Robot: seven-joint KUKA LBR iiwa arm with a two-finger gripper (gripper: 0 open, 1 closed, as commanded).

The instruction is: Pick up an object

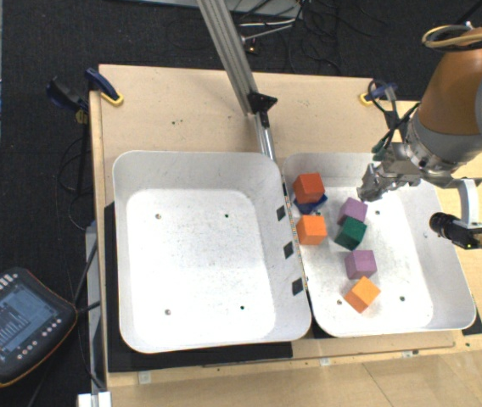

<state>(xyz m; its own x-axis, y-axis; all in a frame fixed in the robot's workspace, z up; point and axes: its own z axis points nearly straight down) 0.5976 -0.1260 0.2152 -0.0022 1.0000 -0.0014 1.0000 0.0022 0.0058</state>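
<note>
In the right bin [445,312] we hover our pincer [370,189], its state impossible to tell, just beside the purple cube [353,209] atop the green cube [351,232], so we judge approach underway, needing a centred descent.

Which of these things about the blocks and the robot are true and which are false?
1. All the blocks lie in the right bin. True.
2. The green block touches a purple block. True.
3. The gripper hangs over the left bin. False: it is over the right bin, near the upper purple block.
4. There are three green blocks. False: just one.
5. A blue block peeks out beneath an orange block. True.
</note>
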